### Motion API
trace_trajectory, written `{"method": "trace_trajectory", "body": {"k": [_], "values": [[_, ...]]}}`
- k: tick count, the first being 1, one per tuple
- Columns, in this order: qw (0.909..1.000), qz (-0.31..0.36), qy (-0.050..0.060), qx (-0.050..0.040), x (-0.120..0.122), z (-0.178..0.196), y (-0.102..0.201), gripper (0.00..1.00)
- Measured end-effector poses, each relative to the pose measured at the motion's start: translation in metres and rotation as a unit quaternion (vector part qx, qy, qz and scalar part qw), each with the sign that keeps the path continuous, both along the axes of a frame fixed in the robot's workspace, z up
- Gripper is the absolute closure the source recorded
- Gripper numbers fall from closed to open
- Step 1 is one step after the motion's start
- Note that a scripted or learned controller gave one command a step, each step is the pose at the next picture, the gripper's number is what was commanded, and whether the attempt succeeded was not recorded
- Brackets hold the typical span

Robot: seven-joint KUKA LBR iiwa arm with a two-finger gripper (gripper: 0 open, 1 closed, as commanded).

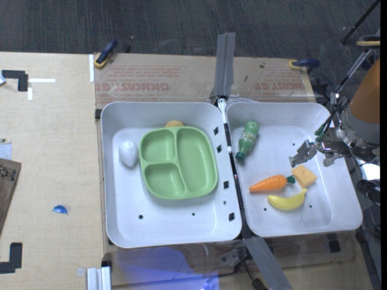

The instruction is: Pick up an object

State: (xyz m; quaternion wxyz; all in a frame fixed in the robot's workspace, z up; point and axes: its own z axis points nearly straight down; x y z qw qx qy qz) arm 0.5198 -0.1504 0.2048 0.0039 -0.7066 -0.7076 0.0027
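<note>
Banana (288, 200) lying left-right, carrot (267, 184) tip pointing left, gripper (304, 154) fingers apart above.

The left bin (115, 180) holds a tray (179, 162), an egg (127, 154) just left of it. In the right bin (338, 216), a bottle (246, 139) lies at the back left; carrot (267, 183), cheese (303, 176) and banana (286, 201) cluster nearer the front.

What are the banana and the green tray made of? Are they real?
The banana looks like toy plastic, not real fruit: its yellow is even and smooth, with a slight shine. The green tray also looks like moulded plastic, one flat matte colour with rounded dividers making three sections. I can't be sure from looks alone.
</note>
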Motion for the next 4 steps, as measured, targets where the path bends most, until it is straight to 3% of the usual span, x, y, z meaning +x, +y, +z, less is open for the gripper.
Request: {"method": "trace_trajectory", "body": {"k": [1, 2, 3, 4], "values": [[0.9906, 0.137, -0.01, -0.0009, 0.009, -0.099, -0.025, 0.0], [0.9821, 0.188, -0.013, -0.0034, 0.004, -0.106, 0.03, 0.0], [0.9823, 0.187, -0.015, -0.003, 0.007, -0.096, 0.03, 1.0], [0.9823, 0.187, -0.011, -0.0019, 0.005, -0.099, 0.03, 0.0]]}}
